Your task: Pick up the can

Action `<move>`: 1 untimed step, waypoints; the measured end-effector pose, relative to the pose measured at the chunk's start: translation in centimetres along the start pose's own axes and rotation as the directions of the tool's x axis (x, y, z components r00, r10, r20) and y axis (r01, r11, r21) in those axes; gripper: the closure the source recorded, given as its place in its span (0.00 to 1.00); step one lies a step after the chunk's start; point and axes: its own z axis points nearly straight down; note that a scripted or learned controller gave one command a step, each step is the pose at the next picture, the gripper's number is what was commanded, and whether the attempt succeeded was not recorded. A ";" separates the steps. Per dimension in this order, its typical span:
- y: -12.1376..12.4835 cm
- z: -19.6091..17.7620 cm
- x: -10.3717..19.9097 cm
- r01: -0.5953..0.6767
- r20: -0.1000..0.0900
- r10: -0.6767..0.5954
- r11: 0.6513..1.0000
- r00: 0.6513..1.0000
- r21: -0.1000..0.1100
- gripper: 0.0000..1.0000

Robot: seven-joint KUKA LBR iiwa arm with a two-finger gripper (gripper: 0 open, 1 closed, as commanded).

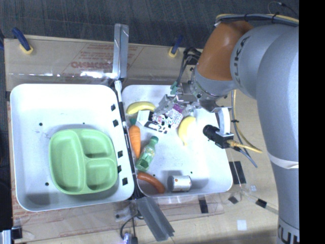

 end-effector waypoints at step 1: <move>-11.8 5.1 -0.7 0.205 0.000 -0.205 0.979 0.979 0.000 0.00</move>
